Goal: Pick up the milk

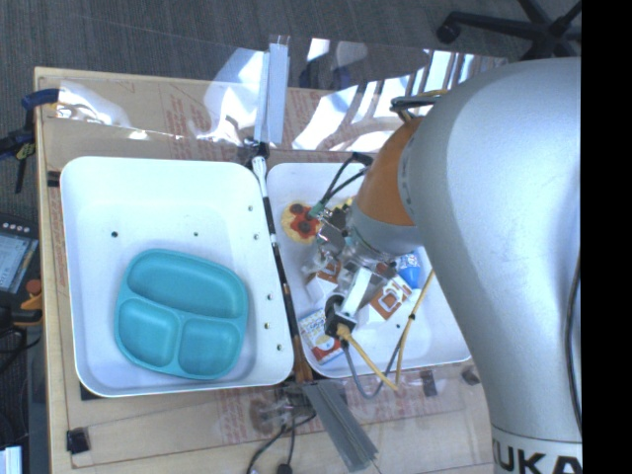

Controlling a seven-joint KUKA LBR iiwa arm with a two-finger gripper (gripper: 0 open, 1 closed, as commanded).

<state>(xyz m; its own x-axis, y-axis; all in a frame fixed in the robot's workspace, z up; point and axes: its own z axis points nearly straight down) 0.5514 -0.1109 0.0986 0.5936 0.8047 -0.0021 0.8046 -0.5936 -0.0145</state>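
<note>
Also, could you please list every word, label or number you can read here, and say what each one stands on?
"KUKA": on the arm, lower right, its letters cut by the picture's lower edge.
Red print on the bench: too blurred to read.
Print on the packs in the right bin: too small to read.

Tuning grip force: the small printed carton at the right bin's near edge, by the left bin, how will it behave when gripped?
The carton looks like a small printed box, so probably light and may dent under a squeeze. It lies flat, so rolling seems unlikely; on the smooth right bin floor it may slide if nudged.
</note>
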